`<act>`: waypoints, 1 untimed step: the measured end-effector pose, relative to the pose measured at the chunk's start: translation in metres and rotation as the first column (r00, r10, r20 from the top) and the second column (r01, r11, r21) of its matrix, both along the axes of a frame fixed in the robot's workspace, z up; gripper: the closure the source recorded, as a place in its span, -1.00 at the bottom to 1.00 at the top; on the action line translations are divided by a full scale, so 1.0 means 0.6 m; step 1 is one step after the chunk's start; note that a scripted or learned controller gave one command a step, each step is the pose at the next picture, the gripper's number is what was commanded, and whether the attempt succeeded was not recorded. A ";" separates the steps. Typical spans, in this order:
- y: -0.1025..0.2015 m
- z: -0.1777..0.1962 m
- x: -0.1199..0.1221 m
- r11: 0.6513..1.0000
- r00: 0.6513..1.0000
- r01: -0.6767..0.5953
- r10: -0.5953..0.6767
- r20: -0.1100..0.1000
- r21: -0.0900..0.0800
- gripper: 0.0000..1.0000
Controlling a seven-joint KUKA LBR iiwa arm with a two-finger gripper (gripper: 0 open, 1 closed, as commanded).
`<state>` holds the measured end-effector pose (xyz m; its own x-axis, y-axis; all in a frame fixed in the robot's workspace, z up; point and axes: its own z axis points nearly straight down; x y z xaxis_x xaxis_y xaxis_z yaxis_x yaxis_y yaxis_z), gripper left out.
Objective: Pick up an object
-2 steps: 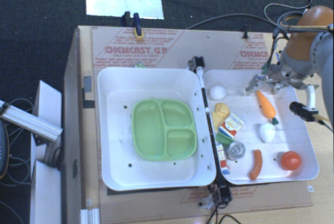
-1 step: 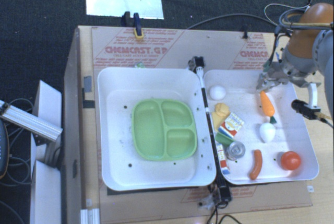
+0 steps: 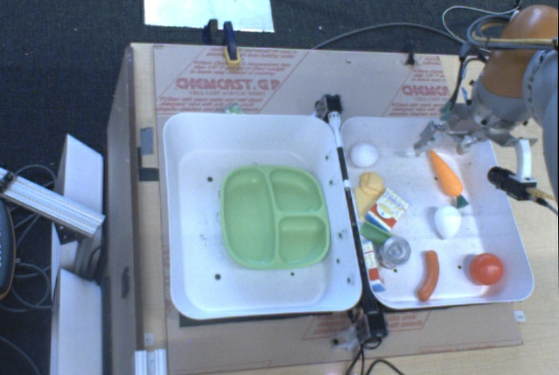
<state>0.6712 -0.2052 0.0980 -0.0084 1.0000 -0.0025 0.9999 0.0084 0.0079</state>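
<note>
My gripper hangs over the back of the right bin, just behind the top end of an orange carrot. Its two grey fingers stand spread apart, open, with nothing between them. Loose in the same bin lie a white egg, a yellow toy, a small colourful carton, a silver can, a second white egg, a brown sausage and a red tomato.
The left bin holds a green divided plate. A black clamp bar runs along the seam between the bins. Cables trail over the right bin's right rim.
</note>
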 end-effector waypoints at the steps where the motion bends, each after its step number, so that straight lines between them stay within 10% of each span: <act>1: 0.001 -0.018 -0.002 1.000 1.000 0.003 -0.003 -0.006 0.003 -1.00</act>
<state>0.6701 -0.2049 0.0873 -0.0052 1.0000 0.0011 1.0000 0.0052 0.0016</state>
